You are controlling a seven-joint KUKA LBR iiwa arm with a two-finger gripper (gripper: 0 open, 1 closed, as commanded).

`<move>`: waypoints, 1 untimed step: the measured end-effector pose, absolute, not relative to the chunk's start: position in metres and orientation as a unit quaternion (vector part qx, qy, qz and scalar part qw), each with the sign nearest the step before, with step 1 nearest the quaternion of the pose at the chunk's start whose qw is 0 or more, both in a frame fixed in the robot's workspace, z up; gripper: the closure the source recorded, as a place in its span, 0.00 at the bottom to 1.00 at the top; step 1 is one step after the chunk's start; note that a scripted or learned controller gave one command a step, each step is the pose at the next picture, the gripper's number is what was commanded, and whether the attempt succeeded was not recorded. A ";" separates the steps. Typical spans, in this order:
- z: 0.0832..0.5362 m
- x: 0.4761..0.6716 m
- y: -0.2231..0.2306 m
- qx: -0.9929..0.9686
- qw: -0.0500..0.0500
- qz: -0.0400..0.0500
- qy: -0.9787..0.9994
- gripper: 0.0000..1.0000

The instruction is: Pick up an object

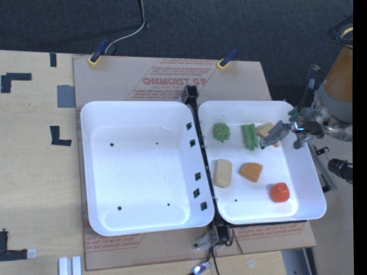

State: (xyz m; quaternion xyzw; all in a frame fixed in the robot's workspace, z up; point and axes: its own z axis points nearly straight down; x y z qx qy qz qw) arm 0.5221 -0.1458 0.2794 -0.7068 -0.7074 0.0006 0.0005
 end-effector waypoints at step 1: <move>0.418 0.483 -0.166 -0.708 -0.007 -0.003 -0.707 0.00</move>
